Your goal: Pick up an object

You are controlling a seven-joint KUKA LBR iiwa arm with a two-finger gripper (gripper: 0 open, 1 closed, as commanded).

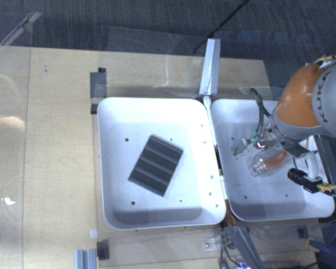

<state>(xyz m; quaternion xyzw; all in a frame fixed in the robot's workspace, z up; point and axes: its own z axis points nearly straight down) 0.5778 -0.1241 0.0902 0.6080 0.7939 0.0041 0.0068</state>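
Observation:
A dark grey ribbed rectangular pad lies flat and turned at an angle in the middle of the left bin. In the right bin a small clear plastic item with an orange tint rests on the floor. The gripper hangs low over the right bin, just above and to the left of the clear item, at the end of the grey arm with its orange band. Whether it touches the clear item is unclear.
A metal divider post rises at the back between the two bins. Black cable and a connector cross the right bin's right side. Wooden bench surface stretches to the left of the bins.

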